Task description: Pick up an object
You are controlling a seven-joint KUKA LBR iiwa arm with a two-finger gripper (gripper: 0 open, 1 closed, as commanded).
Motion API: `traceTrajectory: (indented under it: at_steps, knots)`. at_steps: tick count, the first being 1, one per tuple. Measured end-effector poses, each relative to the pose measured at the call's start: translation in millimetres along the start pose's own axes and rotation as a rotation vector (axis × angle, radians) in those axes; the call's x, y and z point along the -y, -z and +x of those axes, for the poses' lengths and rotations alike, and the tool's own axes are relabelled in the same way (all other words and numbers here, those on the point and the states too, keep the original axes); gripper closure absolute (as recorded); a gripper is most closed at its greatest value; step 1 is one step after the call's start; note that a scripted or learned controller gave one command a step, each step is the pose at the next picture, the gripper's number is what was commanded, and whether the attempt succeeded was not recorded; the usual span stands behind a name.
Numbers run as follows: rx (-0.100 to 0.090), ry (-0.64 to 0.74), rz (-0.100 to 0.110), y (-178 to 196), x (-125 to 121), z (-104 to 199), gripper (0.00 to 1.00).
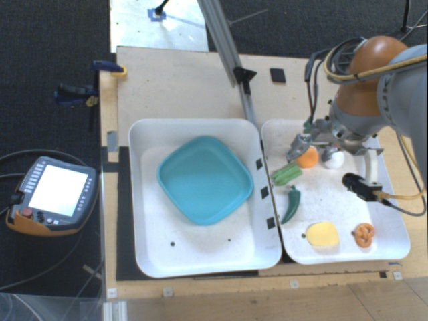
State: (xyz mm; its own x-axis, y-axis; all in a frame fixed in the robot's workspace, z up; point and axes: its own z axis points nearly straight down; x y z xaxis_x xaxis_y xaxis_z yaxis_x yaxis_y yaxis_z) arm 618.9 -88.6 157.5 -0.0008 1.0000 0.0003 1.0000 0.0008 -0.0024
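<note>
— Nearest us, low in the right bin (401, 246), what lies there?

— At about five o'clock in that bin sits a small orange pretzel-shaped piece (364, 235), and just at its nine o'clock a flat yellow round piece (322, 234). Up from the yellow one, toward eleven o'clock, a dark green pepper (291, 204) lies along the bin's left wall, and just above it a lighter green stubby piece (287, 174).

— And the gripper?

— The gripper (302, 147) is down in the upper part of the right bin, near twelve o'clock, with the grey arm (401, 92) coming in from three o'clock. An orange ball (307, 158) lies right at the fingertips, touching or nearly so; whether it is between them, and how far the jaws stand apart, I cannot tell. A white round piece (333, 158) lies just at the ball's three o'clock.

— The left bin (144, 233)?

— It carries a teal square plate (204, 179), tilted cornerwise, near its centre.
</note>
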Motion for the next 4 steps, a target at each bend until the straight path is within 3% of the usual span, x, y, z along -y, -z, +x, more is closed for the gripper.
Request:
traceTrajectory:
  at_steps: [2, 3, 4]
  knots:
    - [0.0, -0.001, -0.002, -68.1, 1.1, 3.2, 0.0]
    - [0.0, -0.001, -0.004, -56.2, 0.4, 2.9, 1.0]
    - [0.001, 0.0, -0.008, 1.6, -9.2, 6.3, 1.0]
